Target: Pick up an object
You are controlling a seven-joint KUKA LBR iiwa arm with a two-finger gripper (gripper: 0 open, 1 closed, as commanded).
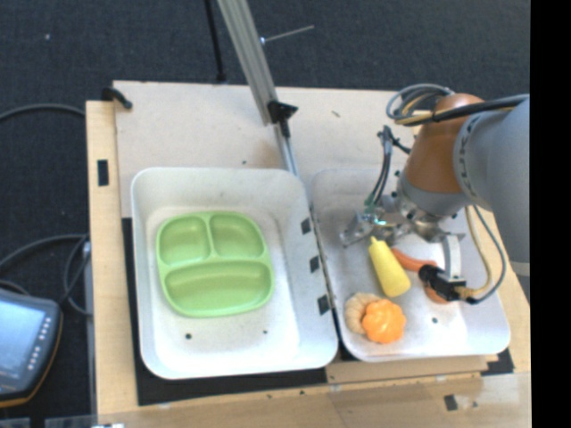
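camera view from above: two white bins are seen side by side on the tabletop [205,132]. the left bin [294,266] carries one green divided plate [214,263], with bare floor left around it on every side. the right bin [486,328] is crowded: one yellow bottle-like object [389,267], one orange pumpkin-like object [384,321], one beige piece [357,308] and one orange stick [412,260] are counted near its near edge. the hand [379,226] is lowered at the far end of the yellow object; its opening cannot be told, and nothing is seen held.
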